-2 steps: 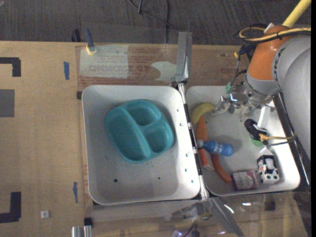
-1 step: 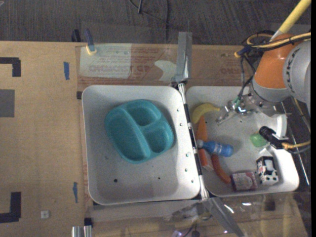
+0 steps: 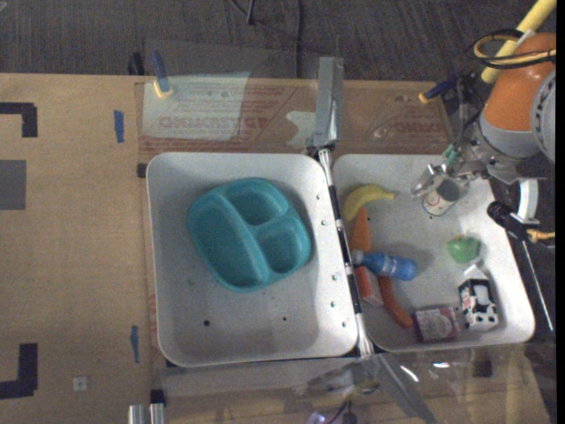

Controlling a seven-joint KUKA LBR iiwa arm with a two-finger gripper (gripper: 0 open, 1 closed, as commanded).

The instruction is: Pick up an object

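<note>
— Two white bins sit side by side on the wooden desk [image 3: 71, 263]. What lies in the left bin [image 3: 177, 325]?

— One teal divided plate [image 3: 249, 232], lying flat a little above the middle of the bin floor.

— And the right bin [image 3: 512, 325]?

— Several small things. A yellow banana [image 3: 364, 199] lies near its upper left corner, just beside the divider. Below it an orange carrot-like stick [image 3: 362, 237] runs down along the left wall, and a blue bottle [image 3: 388, 265] lies across it on its side. A second orange stick [image 3: 393, 303] slants toward the lower edge. A pink box [image 3: 434, 323] and a black-and-white carton [image 3: 478, 303] rest near the lower right corner, touching or nearly so. A small green lump [image 3: 462, 249] sits by itself near the right wall.

— Where is the arm?

— The gripper [image 3: 439, 193] hangs over the upper part of the right bin, right of the banana and apart from it, with the orange band [image 3: 521, 95] above.

— Are the jaws wide or narrow?

— That cannot be told; nothing is seen held between them.
</note>
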